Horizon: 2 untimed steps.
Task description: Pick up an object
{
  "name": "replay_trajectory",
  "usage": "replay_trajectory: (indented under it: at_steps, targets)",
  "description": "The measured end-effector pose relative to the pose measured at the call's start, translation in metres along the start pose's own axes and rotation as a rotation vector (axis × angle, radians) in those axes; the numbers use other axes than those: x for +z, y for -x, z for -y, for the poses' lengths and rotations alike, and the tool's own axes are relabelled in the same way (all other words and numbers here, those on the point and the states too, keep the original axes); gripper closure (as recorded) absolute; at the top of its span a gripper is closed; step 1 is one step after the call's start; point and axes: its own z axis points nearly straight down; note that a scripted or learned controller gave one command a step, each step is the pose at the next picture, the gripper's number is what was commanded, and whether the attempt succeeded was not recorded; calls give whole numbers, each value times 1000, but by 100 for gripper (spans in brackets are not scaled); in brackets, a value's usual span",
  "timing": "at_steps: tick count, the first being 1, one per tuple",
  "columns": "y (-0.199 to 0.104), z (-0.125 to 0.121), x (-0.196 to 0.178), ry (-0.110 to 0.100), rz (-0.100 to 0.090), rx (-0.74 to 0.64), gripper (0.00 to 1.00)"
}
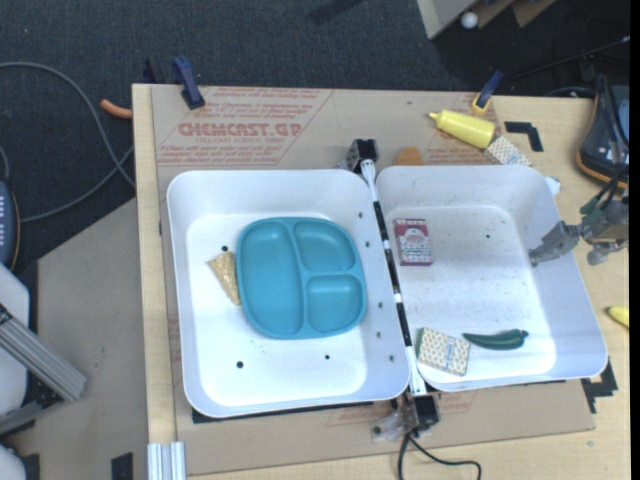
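Two white bins on the bench, gripper at the right bin's right edge.

The left bin (200, 368) holds a teal divided plate (300, 275) over a tan cracker (226, 273). The right bin (570, 338) holds a red card box (413, 242) near its left wall, a patterned packet (443, 351) and a green pepper (495, 339) by its front edge. The gripper (580, 238) hangs over the right rim, well apart from all three; whether its fingers are spread or closed cannot be told.
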Motion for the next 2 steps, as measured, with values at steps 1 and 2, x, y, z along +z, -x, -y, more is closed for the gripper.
replay_trajectory:
  at_steps: [1, 2]
  targets:
    - [-39, -41, 80, -3, -2, -1, 0]
    - [-105, -154, 150, -1, -1, -2, 0]
